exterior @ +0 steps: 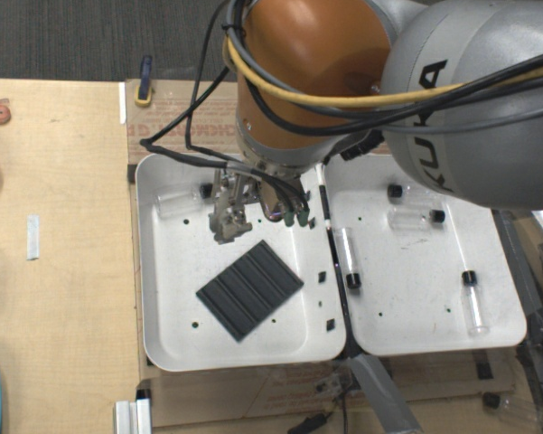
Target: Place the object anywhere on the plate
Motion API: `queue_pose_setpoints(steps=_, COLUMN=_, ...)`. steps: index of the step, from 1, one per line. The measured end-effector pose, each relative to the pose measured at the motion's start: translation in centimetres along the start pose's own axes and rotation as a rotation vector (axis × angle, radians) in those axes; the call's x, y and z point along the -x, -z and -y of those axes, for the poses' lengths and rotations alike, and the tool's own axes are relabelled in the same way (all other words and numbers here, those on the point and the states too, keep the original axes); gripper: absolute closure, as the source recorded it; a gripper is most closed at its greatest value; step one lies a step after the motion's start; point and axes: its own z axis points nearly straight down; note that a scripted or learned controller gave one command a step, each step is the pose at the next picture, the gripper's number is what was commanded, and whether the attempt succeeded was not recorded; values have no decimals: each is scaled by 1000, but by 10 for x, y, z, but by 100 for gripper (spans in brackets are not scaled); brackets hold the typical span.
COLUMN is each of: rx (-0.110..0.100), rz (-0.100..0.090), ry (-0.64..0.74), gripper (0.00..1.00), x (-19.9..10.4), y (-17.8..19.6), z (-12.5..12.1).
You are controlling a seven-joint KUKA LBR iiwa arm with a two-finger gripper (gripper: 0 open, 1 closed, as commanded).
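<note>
A dark ribbed rectangular plate lies at an angle on the floor of the left bin, toward its front. My gripper hangs over the back half of that bin, just behind the plate's far corner and a little above the floor. A clear tube with a black cap lies near the bin's back left, to the left of the gripper. I see nothing clearly between the gripper and the bin floor. The big orange and grey wrist hides the bin's back edge.
Another clear capped tube rests along the divider between the bins. The right bin holds two more tubes, one at the back and one at the right. Left of the bins is a wooden bench top with small items.
</note>
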Motion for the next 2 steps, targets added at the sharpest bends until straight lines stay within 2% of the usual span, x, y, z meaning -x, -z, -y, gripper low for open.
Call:
queue_pose_setpoints(steps=1, rx=1, rz=3, ry=-5, gripper=100, x=2, y=9, z=1)
queue_pose_setpoints(steps=2, rx=1, rz=1, ry=243, gripper=100, x=54, y=5, z=9)
